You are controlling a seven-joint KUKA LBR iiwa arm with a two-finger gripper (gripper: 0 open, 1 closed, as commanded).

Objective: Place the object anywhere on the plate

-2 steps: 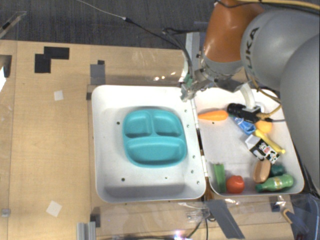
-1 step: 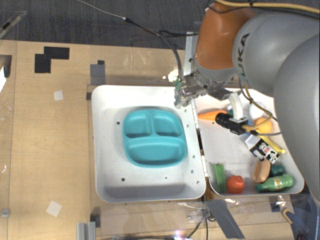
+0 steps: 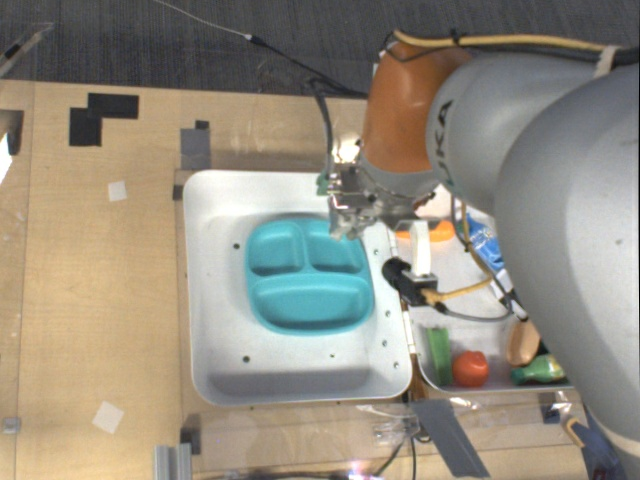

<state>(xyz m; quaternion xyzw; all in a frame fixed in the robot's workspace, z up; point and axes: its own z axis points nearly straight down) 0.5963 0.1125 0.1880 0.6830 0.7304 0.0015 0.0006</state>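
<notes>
- the left bin (image 3: 215, 368) sits flat on the bench (image 3: 80, 298) and looks like the drop-off side. it holds one thing, the plate.
- the plate (image 3: 300, 303) is teal with three compartments. it lies level near the bin's middle, so anything lowered onto it should stay put. all of the compartment floor that shows is bare.
- the gripper (image 3: 345, 220) hangs over the plate's upper right compartment, close to its far rim — a sensible spot for a release, i judge. i cannot tell whether it is clasping something or loose, because the wrist covers it from above.
- so the object is uncertain: it is not seen lying on the plate, and it may be under the gripper or among the right bin's things.
- the right bin (image 3: 480, 390) looks like the supply side, partly covered by the arm. in it lie a green block (image 3: 438, 352), a red ball (image 3: 470, 368) just beside it, a brown piece (image 3: 522, 342) and a green piece (image 3: 541, 371) further right, and a blue packet (image 3: 486, 248) toward the far end.
</notes>
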